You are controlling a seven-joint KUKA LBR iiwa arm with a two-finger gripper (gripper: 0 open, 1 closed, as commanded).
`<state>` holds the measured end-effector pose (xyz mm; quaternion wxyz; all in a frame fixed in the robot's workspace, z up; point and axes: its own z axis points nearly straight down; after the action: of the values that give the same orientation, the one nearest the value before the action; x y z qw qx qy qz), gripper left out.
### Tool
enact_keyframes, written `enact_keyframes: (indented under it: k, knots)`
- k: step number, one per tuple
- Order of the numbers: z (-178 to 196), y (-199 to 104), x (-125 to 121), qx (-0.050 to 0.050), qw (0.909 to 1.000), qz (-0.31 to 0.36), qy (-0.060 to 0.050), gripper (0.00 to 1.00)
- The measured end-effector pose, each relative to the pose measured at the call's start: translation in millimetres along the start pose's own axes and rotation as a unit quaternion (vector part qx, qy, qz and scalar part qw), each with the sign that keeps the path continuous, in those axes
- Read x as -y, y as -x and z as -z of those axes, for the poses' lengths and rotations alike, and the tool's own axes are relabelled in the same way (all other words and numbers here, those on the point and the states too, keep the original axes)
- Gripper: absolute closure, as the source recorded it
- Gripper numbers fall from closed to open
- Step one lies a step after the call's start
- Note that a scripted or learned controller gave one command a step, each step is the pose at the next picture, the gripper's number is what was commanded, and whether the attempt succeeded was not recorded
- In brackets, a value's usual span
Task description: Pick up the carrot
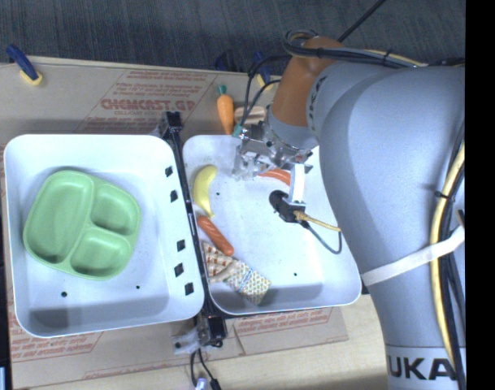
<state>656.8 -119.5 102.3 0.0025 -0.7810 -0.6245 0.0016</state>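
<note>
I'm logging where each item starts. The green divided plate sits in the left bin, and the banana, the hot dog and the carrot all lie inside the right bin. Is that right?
Not quite. In the camera view the carrot lies outside the bins, on the cardboard just beyond the right bin. The green divided plate is in the left bin; the banana and hot dog lie in the right one.

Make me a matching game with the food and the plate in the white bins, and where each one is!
Things:
1. green plate
2. banana
3. carrot
4. hot dog

Places:
A. at the top edge of the right bin, near the cardboard
B. in the left bin
C. in the right bin, just below the banana
D. in the right bin, close to its left wall, near the top

Right pairs: 1-B, 2-D, 3-A, 4-C
</note>
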Motion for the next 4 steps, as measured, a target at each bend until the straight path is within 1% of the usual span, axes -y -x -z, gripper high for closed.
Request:
enact_keyframes:
  k: [1, 2, 3, 4]
  knots:
    - [90, -39, 69, 0.000, 1.0000, 0.008, 0.001, 1.00]
    - [139, -13, 102, 0.001, 0.9957, 0.093, 0.001, 1.00]
    - [190, -6, 54, 0.001, 0.9710, 0.239, 0.002, 1.00]
    - [118, -44, 98, 0.001, 0.9697, 0.244, 0.000, 1.00]
